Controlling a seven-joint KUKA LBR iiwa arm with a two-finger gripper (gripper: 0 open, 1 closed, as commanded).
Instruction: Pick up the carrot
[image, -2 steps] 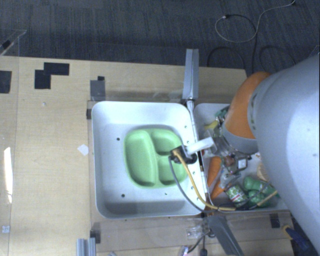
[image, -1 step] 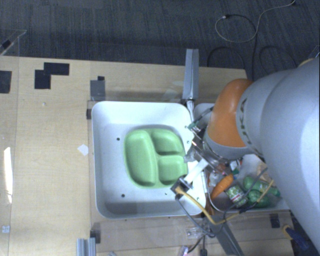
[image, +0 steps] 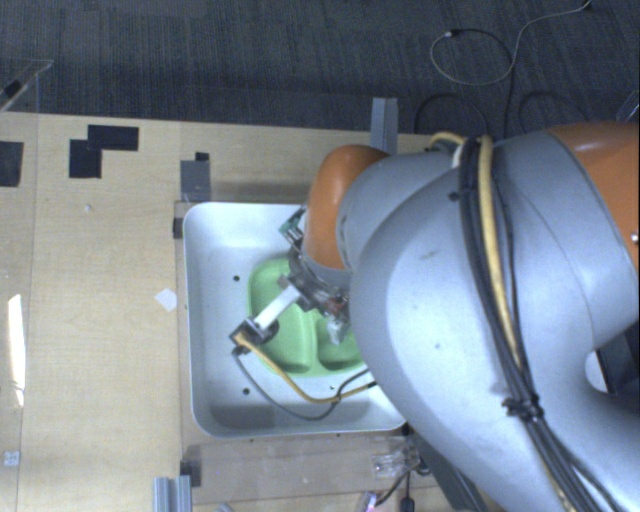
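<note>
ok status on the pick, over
gripper low in the white bin, over a pale green thing. carrot: cannot tell where. grey arm covers the bin's part toward the view's right.

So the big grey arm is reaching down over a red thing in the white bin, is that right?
Not quite. It is a pale green thing, not a red one, as the camera view shows. The rest holds: the grey arm reaches down over it in the white bin.
</note>
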